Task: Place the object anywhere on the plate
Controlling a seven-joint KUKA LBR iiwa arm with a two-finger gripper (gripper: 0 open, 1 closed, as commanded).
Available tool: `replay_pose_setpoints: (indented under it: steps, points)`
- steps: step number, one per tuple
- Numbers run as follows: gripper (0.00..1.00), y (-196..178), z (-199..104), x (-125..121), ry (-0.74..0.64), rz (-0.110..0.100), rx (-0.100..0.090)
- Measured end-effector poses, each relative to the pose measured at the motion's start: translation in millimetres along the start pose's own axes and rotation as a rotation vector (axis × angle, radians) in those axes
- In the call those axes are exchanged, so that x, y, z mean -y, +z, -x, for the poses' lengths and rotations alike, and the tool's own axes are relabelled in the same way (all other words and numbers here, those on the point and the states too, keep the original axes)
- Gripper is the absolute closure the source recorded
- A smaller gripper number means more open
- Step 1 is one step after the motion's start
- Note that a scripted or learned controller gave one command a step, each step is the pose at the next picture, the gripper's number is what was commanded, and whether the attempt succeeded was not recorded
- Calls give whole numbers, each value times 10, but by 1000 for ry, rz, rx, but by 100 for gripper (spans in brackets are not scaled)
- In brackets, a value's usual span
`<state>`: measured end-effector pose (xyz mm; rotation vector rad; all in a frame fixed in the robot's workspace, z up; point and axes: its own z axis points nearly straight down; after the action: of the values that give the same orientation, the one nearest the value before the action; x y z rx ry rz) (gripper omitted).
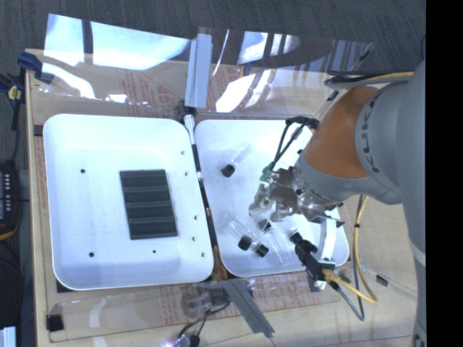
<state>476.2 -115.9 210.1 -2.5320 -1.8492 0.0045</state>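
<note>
Robotics lab: bench (108, 306), white bins (72, 194)

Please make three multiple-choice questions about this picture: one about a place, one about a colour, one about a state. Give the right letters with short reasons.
1. In which bin does the ridged plate lie?
A. the left bin
B. the right bin
C. on the bench outside both bins

2. What colour is the plate?
A. white
B. dark grey
C. orange

3. Where is the claw in relation to the plate?
A. resting on the plate
B. over the right bin, away from the plate
C. outside both bins

Answers:
1. A, the plate sits near the middle of the left bin.
2. B, it shows dark against the white floor of the bin.
3. B, the claw is above the right bin, near the small clear objects with black caps.
</note>
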Motion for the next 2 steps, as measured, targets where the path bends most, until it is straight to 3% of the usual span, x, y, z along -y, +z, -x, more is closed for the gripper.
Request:
replay_pose_setpoints:
  steps: [1,2]
  points:
    - [100,194,-631,-191,26,4,3]
    - [100,200,-1221,395,-21,0,3]
